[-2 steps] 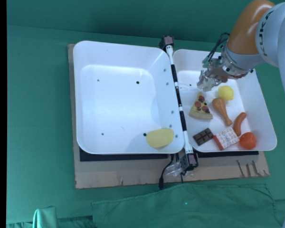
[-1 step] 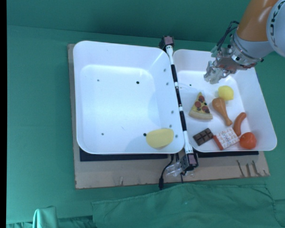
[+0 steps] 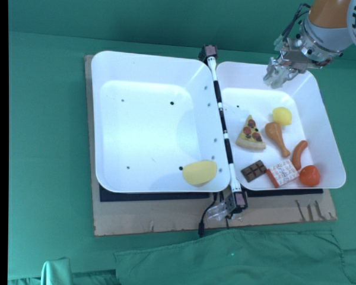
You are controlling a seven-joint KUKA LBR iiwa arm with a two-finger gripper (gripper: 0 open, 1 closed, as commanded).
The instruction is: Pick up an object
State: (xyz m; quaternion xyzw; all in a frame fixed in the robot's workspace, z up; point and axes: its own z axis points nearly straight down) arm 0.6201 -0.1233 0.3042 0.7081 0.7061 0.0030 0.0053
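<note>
So the two-finger gripper (image 3: 277,76) on the grey arm with the orange band (image 3: 335,8) is sitting over the far right corner of the right-hand shallow white bin (image 3: 329,135), and honestly I can't tell how wide it's spread, but nothing is between the tips. Working from the near edge back toward it: a round red-orange tomato-looking toy (image 3: 309,176) is the farthest thing from it in that bin, with a white-and-red patterned square block (image 3: 283,173) just left of it and a small brown chocolate bar piece (image 3: 253,171) left of that. A bit closer come an orange-red sausage (image 3: 299,154) and a tan chicken drumstick (image 3: 277,138), then a triangular pizza slice with pepperoni (image 3: 250,133) off to the gripper's left. Closest is a small yellow lemon-shaped toy (image 3: 282,116), almost straight below the gripper but well apart from it. Way off left, in the other white bin (image 3: 107,70), a pale yellow potato-chip-like piece (image 3: 199,172) lies at the near right corner.
</note>
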